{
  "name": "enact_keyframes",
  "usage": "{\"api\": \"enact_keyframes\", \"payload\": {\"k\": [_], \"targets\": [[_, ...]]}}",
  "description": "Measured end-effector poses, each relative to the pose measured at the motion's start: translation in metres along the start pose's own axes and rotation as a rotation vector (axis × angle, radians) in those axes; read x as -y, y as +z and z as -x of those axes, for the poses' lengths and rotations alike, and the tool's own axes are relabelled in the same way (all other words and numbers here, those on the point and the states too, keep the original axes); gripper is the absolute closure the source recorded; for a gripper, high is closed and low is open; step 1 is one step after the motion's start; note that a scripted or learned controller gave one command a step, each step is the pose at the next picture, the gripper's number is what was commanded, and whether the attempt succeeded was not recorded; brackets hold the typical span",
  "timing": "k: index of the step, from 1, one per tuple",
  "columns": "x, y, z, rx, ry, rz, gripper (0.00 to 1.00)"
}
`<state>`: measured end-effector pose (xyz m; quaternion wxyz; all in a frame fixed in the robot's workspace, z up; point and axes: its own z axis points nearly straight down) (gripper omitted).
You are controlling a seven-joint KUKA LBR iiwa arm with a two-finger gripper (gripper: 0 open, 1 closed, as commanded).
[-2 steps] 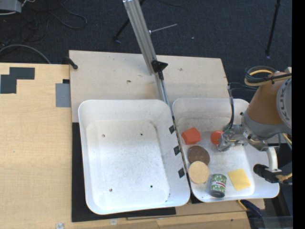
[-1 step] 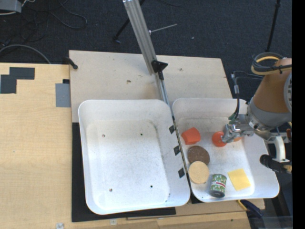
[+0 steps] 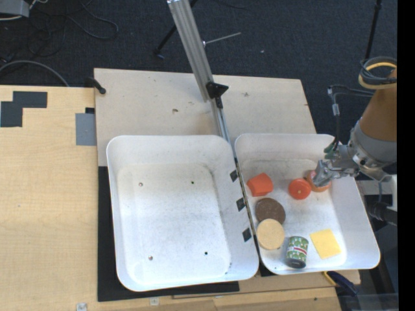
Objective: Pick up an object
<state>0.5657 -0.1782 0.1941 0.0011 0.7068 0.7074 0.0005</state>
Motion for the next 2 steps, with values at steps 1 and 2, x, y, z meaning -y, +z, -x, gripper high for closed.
{"api": "enact_keyframes", "payload": {"k": [1,2], "targets": [[0.000,-0.026,0.001,-0.001,-0.001,-0.001,1.00],[0.013,-0.018,-0.051,-0.004,-0.003,-0.007,1.00]]}}
